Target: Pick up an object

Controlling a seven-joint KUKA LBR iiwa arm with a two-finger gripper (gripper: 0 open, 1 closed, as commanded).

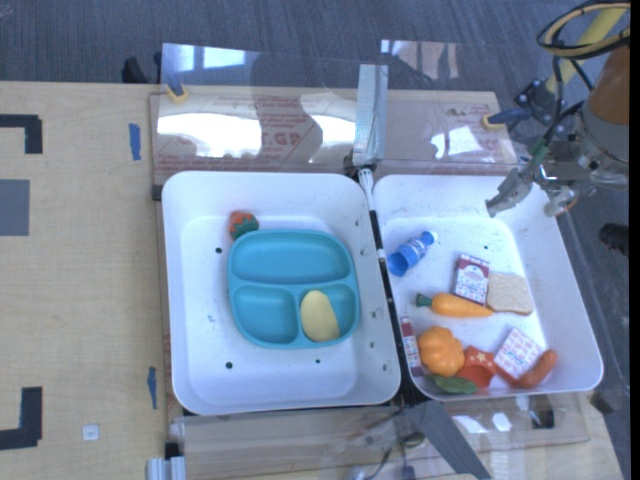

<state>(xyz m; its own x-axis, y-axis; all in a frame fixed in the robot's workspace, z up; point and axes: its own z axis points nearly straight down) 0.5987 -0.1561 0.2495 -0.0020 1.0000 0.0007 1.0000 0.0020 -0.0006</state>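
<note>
Partly cut off at the right edge, the grey arm with its orange band enters from the upper right; its wrist is blurred and tangled with yellow and black cables. The two-finger gripper (pixel 528 196) hangs over the far right corner of the right shallow white plastic bin (pixel 580 298), its two grey fingers spread apart with nothing between them, clear of every object below.

Within that bin, a small blue plastic bottle (pixel 410 253) lies on its side near the left wall. Nearer the middle, an orange toy carrot (pixel 455 306) lies flat, with a small red-and-white printed carton (pixel 470 277) and a tan bread slice (pixel 509 293) just beside it. Toward the near edge, a rounded orange toy pumpkin (pixel 440 349) sits against a cluster of red and green pieces too small to identify, next to a second red-and-white packet (pixel 518 353).

The left shallow white plastic bin (pixel 190 298) holds a light blue three-compartment tray (pixel 285 258). A smooth yellow oval toy (pixel 319 315) rests in its near right compartment. A small red-and-green toy (pixel 243 223), indistinct in shape, lies just beyond the tray's far left corner.
</note>
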